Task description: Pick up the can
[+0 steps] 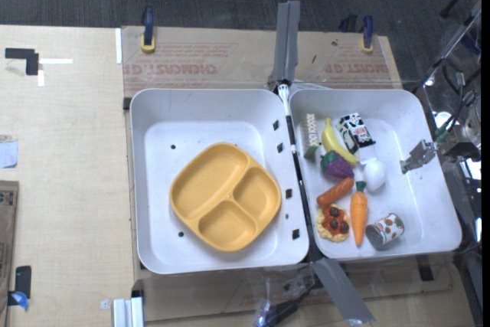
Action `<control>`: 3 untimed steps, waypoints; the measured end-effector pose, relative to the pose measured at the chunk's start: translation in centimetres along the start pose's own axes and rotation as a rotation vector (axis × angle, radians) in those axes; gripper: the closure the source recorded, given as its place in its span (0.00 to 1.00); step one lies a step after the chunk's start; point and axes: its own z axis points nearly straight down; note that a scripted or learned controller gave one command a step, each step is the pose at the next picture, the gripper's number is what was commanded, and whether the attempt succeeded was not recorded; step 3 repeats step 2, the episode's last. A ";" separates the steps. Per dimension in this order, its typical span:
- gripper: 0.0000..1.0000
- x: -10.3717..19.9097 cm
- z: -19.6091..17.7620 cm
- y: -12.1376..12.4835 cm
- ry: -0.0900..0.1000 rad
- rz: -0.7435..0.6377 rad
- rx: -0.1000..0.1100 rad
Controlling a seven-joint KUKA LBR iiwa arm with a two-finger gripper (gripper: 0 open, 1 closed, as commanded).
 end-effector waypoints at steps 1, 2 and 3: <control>0.00 0.6 11.1 -3.3 0.008 0.100 -0.001; 0.00 2.5 8.1 -3.4 0.000 -0.186 -0.002; 0.00 2.5 8.1 -3.4 0.000 -0.186 -0.002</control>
